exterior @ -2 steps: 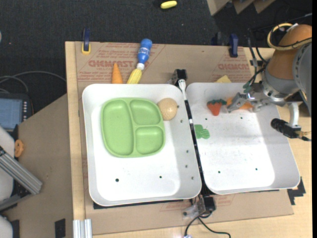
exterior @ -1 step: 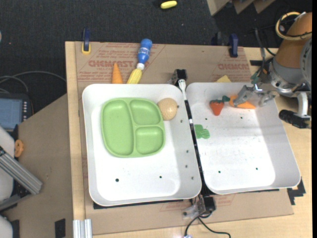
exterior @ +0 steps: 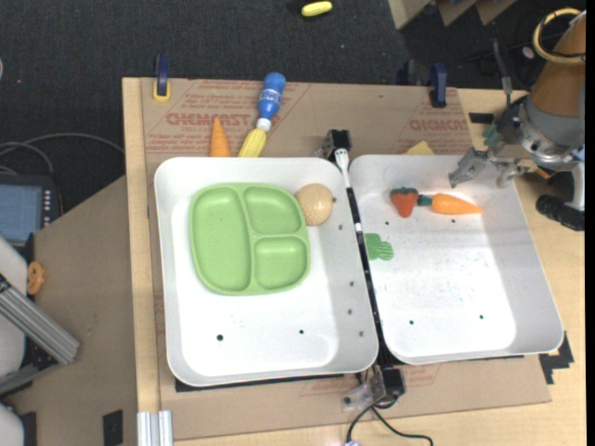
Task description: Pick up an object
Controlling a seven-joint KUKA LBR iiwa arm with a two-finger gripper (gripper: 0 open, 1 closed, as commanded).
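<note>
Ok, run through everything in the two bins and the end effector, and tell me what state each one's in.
green divided plate: lying flat in the left bin, compartments bare
tan ball: resting against the plate's upper right edge
orange carrot: lying on its side in the right bin
red piece: beside the carrot
green piece: lying flat
end effector: above the right bin's far edge, holding nothing

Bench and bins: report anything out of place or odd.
Several items lie outside the bins: a blue bottle, a yellow piece and an orange piece on the cardboard behind the left bin, plus a yellow object on the floor.
</note>
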